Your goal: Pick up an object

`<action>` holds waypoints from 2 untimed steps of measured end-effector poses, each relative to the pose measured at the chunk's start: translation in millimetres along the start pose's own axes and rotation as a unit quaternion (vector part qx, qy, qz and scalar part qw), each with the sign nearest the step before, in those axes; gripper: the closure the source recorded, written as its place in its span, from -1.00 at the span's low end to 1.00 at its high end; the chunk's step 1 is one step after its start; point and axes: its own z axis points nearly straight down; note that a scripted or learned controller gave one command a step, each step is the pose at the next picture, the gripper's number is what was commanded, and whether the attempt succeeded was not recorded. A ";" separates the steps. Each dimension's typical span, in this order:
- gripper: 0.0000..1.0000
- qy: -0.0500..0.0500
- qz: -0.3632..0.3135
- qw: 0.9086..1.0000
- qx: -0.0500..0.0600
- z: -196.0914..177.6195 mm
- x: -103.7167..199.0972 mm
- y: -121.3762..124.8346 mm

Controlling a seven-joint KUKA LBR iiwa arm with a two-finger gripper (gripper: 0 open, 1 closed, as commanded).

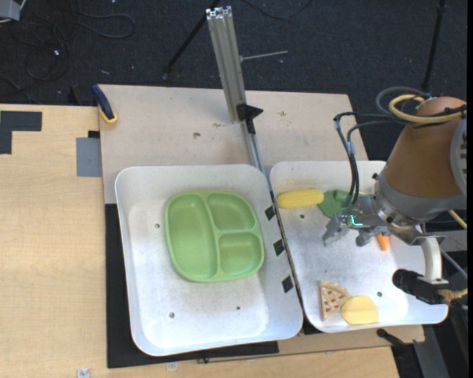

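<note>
Nearest the camera, in the near corner of the right-hand bin [315, 262], a toy pizza slice [331, 298] is laid flat. A rounded yellow piece [360, 311] is set just beside it, touching or nearly so, close to the bin's near rim.

Further in, the gripper [348, 239] is held low over the middle of the same bin, carried by the grey and orange arm [422, 160] reaching in from the view's right. The two grey fingers [331, 232] are seen spread apart, with bare white bin floor showing in the gap. Nothing is held between them. Whether the tips are touching the floor cannot be told.

A small orange piece [383, 242] is seen just beside the finger on the arm's side, outside the gap. Contact with that finger cannot be judged.

Just beyond the gripper a corn cob [299, 199] is laid on its side near the bin's far rim, yellow end toward the divider between the bins, green husk end toward the gripper. It is not gripped.

In the left-hand bin [142, 290] a green divided plate [214, 236] is laid flat near the middle, well apart from the gripper.

Farthest back, an aluminium post [229, 65] is mounted on the bench behind the bins, and a yellow-handled tool [104, 105] is left at the bench's far left corner.
</note>
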 end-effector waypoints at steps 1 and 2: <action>-1.00 0.000 0.000 1.000 -0.001 -0.6 -0.1 0.4; -1.00 0.000 0.000 1.000 0.001 43.6 -1.4 -4.4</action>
